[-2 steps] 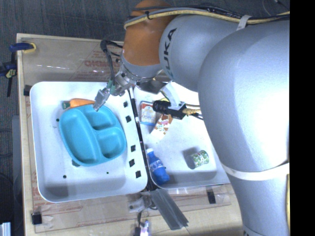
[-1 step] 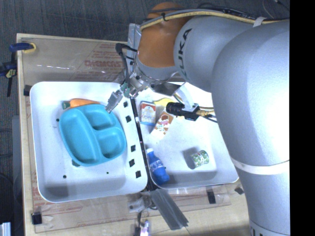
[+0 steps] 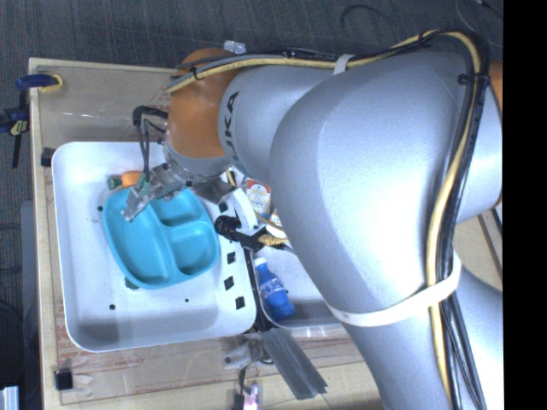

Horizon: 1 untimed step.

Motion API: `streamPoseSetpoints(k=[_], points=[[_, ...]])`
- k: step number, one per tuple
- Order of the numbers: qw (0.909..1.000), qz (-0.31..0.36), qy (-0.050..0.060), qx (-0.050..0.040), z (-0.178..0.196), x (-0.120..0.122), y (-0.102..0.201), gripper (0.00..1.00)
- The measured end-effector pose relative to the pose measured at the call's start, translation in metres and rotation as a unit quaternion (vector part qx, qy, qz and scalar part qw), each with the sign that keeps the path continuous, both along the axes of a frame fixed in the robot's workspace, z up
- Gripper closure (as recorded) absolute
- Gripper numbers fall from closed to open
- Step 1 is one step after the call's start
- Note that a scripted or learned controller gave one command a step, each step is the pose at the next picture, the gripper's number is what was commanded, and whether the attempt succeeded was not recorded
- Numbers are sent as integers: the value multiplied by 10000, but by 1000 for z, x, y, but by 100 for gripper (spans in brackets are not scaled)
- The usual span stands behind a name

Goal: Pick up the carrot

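Reaching in from the right, grey arm (image 3: 359, 169) covering most of the right bin (image 3: 291, 319). Gripper (image 3: 137, 202) hanging over the upper left edge of a blue divided tray (image 3: 162, 250) lying in the left bin (image 3: 85, 314). Cannot tell how the claw stands. Carrot (image 3: 130, 178) showing as an orange bit just beside the gripper, past the tray's top rim. Blue bottle (image 3: 273, 290) lying in the right bin.

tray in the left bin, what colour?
Blue: the tray is a bright sky blue with compartments, clear in the camera view.
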State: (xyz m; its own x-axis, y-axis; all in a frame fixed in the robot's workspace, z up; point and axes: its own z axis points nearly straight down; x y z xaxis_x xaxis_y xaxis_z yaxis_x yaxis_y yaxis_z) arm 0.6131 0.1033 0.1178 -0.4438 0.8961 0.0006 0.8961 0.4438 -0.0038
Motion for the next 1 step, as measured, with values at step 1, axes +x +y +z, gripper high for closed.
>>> streamPoseSetpoints(k=[1], points=[[9994, 346, -16, -8, -9, 37, 27, 0]])
